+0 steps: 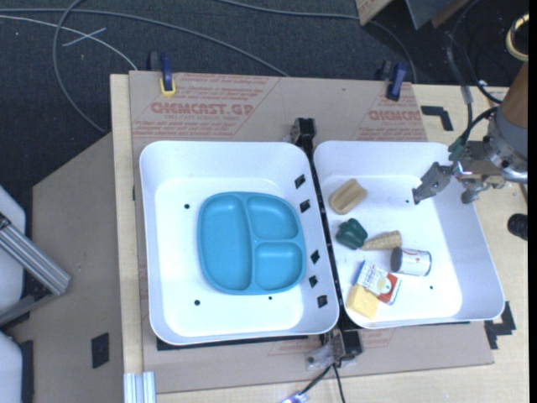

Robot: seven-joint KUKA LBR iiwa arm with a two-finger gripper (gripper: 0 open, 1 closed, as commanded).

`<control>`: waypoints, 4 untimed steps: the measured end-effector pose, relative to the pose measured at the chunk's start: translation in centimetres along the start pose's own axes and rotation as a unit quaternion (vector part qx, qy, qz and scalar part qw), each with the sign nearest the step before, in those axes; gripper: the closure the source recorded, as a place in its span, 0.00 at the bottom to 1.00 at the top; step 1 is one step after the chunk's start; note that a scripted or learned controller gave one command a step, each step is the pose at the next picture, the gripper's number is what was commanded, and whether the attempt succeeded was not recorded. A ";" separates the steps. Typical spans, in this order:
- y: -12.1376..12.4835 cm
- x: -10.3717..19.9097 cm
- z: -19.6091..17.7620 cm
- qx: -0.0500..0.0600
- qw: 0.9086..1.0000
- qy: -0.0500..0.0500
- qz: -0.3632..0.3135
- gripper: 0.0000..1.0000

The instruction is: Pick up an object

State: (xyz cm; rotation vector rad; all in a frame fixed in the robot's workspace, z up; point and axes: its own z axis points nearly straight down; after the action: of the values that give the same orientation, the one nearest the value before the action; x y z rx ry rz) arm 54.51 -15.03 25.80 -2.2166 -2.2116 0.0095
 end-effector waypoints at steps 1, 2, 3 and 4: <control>0.2 0.0 -0.5 -0.005 1.000 -0.001 -0.001 0.00; -0.5 0.5 5.4 -0.002 1.000 0.000 -0.001 0.00; -0.3 0.9 9.7 -0.003 1.000 0.000 -0.001 0.00; -1.0 0.1 15.1 -0.002 1.000 0.000 -0.001 0.00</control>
State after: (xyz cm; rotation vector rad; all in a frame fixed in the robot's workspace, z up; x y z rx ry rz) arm 53.34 -14.88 10.67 -2.2174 -2.2148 0.0056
